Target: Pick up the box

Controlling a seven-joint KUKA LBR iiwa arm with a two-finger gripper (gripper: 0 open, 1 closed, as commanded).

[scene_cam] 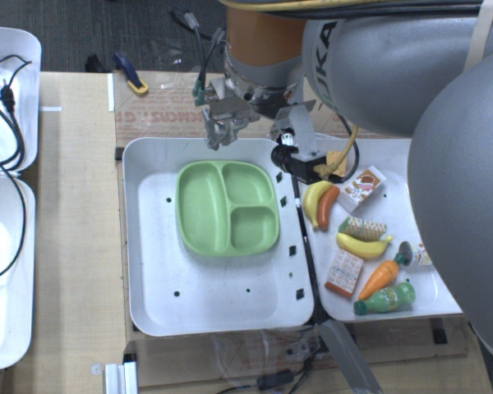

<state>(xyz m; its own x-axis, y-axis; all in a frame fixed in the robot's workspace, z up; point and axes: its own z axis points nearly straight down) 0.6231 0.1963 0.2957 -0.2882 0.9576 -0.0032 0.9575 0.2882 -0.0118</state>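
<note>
Looking down on the bench, you see two white bins side by side. The left bin (148, 286) holds a green divided plate (228, 208), lying flat near its middle with three compartments. The gripper (220, 130) hangs over the far rim of that left bin, just beyond the plate's far edge, below the arm's orange band (267, 23); its metal fingers point down toward the bin wall, nothing shows between them, and you cannot tell from this angle how far apart they stand. The box (344, 272), a small flat pinkish carton, lies in the right bin (427, 302), close to the divider between the bins and well apart from the gripper. Around it you find a carrot (378, 276) touching its right side, a green bottle (386, 299) just nearer the camera, and a banana (363, 245) just above it. A second carton (361, 189) sits farther back, beside another banana (314, 202).
</note>
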